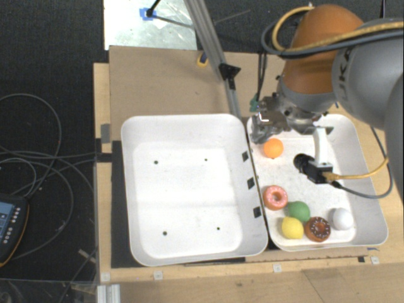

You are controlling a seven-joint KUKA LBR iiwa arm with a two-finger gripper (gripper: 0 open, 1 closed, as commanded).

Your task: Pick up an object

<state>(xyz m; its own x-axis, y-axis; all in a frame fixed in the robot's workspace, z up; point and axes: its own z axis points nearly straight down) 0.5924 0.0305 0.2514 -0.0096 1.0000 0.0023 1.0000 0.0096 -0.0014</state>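
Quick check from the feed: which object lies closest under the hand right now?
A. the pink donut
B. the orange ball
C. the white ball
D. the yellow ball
B: the orange ball lies just below the hand near the top of the right bin, while the pink donut, yellow ball and white ball sit at the bin's near end.

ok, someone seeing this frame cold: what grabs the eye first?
The grey arm with its big orange band looming over the right bin, its gripper low near that bin's far left corner, right by a small orange ball. Next, the bright cluster at the bin's near end: pink donut, green ball, yellow ball, chocolate donut, white ball.
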